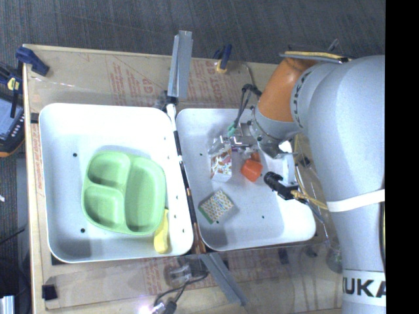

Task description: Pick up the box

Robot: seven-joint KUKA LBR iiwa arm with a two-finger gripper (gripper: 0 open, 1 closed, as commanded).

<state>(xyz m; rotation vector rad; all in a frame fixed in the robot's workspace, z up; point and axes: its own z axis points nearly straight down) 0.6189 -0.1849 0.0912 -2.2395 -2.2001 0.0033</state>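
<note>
I am watching the grey arm reaching in from the right over the right bin, its orange band sitting above the wrist. The gripper is hanging low over the upper middle of that bin, right at the top end of a small carton box with a red and white print, which is lying on the bin floor. I cannot tell how the gripper's tips are set; they are blurring into the clutter there. Just beside the box, to its right, an orange block is resting, and nearer the front a flat patterned packet is lying tilted. In the left bin a green divided tray is sitting, with a yellow piece leaning at its lower right corner against the bin wall.
</note>
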